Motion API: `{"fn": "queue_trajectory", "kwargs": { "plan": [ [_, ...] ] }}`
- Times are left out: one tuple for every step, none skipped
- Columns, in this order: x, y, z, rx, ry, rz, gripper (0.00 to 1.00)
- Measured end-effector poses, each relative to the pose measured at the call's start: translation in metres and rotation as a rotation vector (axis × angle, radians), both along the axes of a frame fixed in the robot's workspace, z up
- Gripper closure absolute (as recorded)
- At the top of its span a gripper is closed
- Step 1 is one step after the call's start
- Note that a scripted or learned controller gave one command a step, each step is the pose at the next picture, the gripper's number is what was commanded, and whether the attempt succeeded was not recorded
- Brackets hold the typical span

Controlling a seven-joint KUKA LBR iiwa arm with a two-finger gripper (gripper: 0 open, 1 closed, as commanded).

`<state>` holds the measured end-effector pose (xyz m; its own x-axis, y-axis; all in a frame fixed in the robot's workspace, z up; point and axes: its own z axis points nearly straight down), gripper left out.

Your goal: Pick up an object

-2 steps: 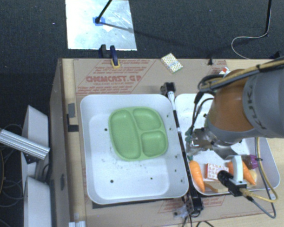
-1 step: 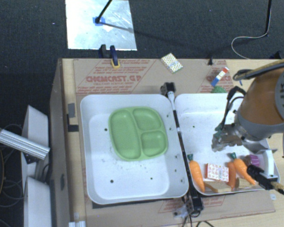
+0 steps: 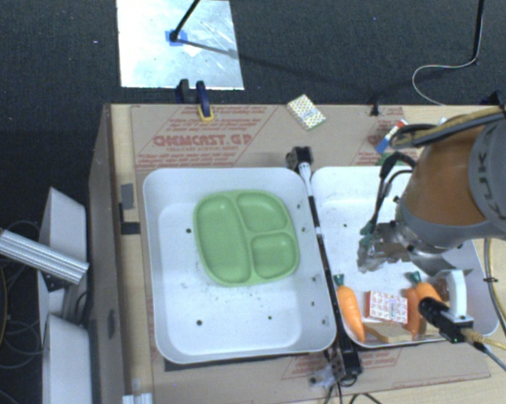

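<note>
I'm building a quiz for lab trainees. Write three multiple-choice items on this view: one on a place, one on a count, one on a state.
1. Where does the pale green three-compartment plastic plate lie?
A. in the left white bin
B. in the right white bin
C. on the brown bench top

2. How many orange plastic carrots show in the right shallow white bin?
A. none
B. two
C. four

3. How does the plate lie?
A. tipped on its edge
B. upside down
C. flat, hollows up

Key: 1 A, the plate sits mid-floor in the left shallow white bin. 2 B, one carrot lies by the dividing wall, another lies near the arm. 3 C, all three hollows face the camera.
</note>
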<state>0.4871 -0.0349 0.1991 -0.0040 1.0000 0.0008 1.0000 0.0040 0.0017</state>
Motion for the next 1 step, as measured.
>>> {"fn": "queue_trajectory", "kwargs": {
  "plan": [
    [-0.0006,0.0413,-0.0152,0.000,0.002,0.000,1.00]
  ]
}}
